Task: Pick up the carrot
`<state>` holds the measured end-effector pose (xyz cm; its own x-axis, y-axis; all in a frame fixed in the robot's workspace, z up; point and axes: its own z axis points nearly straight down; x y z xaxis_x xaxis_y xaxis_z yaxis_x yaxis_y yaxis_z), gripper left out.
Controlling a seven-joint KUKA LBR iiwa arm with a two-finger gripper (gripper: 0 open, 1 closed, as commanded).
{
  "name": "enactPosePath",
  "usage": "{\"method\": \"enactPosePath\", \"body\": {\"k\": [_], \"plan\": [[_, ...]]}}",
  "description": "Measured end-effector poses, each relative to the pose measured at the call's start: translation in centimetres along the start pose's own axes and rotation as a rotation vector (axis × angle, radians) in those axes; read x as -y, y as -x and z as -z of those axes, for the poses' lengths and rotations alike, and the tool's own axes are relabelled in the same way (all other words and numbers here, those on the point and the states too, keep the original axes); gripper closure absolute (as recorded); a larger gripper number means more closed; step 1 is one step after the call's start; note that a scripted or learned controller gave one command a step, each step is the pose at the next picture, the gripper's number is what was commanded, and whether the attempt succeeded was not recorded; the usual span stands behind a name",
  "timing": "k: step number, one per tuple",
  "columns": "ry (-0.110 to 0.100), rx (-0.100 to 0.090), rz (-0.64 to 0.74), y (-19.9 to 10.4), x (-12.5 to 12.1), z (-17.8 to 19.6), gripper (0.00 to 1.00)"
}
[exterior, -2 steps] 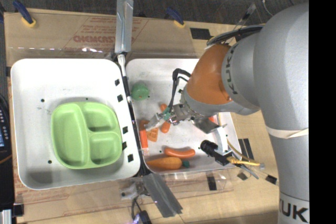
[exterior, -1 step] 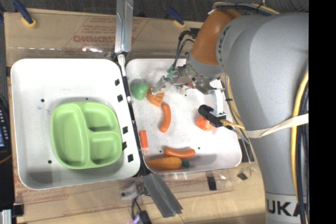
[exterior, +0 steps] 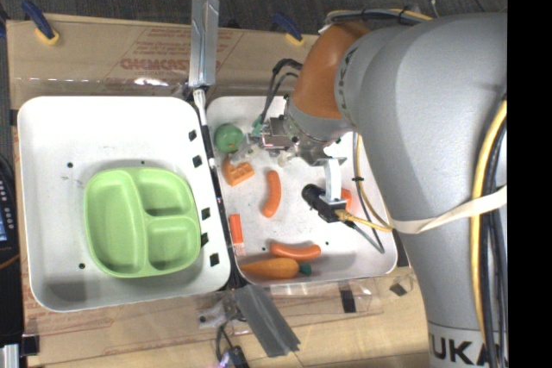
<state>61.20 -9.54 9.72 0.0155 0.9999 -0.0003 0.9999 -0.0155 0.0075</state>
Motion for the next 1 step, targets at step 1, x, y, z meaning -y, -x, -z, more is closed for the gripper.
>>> {"method": "enactPosePath", "body": {"k": [1], "plan": [[0.004, -0.001, 0.199, 2.43, 7.06, 0.16, 0.0]]}}
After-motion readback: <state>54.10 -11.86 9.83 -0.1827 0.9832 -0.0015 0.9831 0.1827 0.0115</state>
